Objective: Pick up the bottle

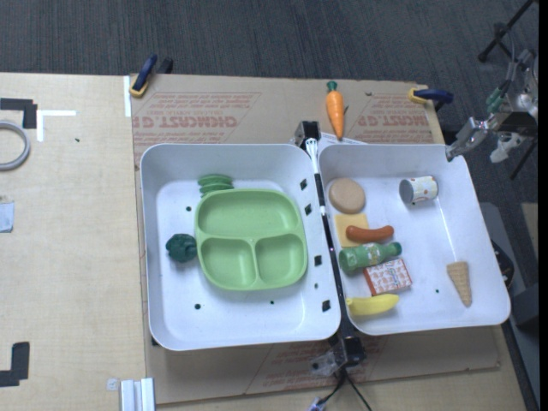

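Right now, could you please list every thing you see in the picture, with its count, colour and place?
bottle: 1, green, right bin, lying on its side
sausage: 1, red, right bin, above the bottle
bun: 1, tan, right bin
banana: 1, yellow, right bin
box: 1, red, below the bottle
can: 1, white, right bin
cone: 1, tan, right bin
plate: 1, green, left bin
broccoli: 1, dark green, left bin
carrot: 1, orange, on the cardboard
end effector: 1, grey, beyond right bin's corner

Light wooden bench [68, 264], covered at frame centre by a printed cardboard sheet [214, 110]. On the cardboard: two white bins [163, 315] side by side, and a toy carrot [334, 108] at upper centre. Blue clamps [144, 74] at the sheet's top corners.
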Available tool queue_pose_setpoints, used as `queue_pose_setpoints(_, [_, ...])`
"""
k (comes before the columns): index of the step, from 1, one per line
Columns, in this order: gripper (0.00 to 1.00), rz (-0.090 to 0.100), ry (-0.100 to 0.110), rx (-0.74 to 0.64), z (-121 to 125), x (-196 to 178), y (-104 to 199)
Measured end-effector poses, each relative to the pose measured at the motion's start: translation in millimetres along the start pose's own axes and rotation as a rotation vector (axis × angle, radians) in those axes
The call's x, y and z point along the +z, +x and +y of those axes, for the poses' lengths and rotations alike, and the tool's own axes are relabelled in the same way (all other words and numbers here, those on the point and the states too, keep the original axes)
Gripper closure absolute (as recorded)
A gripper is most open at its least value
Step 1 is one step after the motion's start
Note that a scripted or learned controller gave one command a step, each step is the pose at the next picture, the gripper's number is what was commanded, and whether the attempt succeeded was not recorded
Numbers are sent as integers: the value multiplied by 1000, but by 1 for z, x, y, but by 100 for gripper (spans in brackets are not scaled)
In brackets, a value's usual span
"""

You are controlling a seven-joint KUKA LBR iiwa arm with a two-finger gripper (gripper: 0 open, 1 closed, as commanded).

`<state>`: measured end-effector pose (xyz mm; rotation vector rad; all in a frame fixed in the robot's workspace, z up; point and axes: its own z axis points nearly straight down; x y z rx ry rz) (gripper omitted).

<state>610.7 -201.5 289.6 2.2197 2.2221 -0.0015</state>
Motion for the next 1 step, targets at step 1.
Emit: queue_pose_setpoints(1, [100, -2, -1, -3, 1, -10, 0])
